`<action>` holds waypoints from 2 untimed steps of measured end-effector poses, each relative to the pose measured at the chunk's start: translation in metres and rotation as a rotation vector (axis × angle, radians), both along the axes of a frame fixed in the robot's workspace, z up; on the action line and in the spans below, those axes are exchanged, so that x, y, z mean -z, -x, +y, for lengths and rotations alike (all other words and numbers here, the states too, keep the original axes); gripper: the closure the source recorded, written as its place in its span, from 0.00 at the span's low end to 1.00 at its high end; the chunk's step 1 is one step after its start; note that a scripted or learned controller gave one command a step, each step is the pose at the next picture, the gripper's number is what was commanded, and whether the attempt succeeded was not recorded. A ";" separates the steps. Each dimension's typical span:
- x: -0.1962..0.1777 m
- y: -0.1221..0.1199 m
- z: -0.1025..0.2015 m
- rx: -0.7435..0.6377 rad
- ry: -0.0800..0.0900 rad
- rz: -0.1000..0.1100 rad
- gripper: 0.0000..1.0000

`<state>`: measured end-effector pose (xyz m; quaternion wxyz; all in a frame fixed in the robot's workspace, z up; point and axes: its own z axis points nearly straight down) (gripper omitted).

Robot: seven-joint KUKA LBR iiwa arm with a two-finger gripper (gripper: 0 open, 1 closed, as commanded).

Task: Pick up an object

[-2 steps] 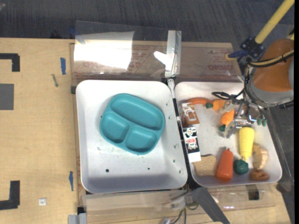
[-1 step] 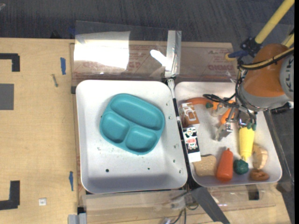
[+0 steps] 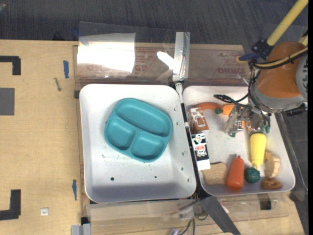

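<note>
1. the pincer (image 3: 238, 124) hangs low over the upper middle of the right bin (image 3: 288, 173), under the grey wrist and its orange band; whether it is open or closed i cannot tell, as cables and metal parts clutter it, and nothing shows gripped in it.
2. the nearest candidate for the pick looks to be the yellow corn-shaped toy (image 3: 257, 148), lying just below and a little right of the pincer, its long axis running up and down in the view, its narrow end toward the pincer.
3. an orange carrot (image 3: 211, 107) lies just to the pincer's upper left, its long axis across the view.
4. further down, near the bin's lower edge, sit a red bottle-shaped toy (image 3: 235, 173), a small green piece (image 3: 253, 175) and a tan bread slice (image 3: 215, 174).
5. the left bin (image 3: 93, 170) carries a teal divided plate (image 3: 138, 128), well apart from the pincer.
6. judging from this, a short shift down the view would bring the pincer over the corn.
</note>
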<state>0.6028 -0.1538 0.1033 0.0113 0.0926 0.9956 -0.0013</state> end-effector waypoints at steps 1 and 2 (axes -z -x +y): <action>-0.105 -0.051 0.025 -0.050 -0.002 0.007 1.00; -0.099 -0.049 0.024 -0.048 -0.003 0.017 0.00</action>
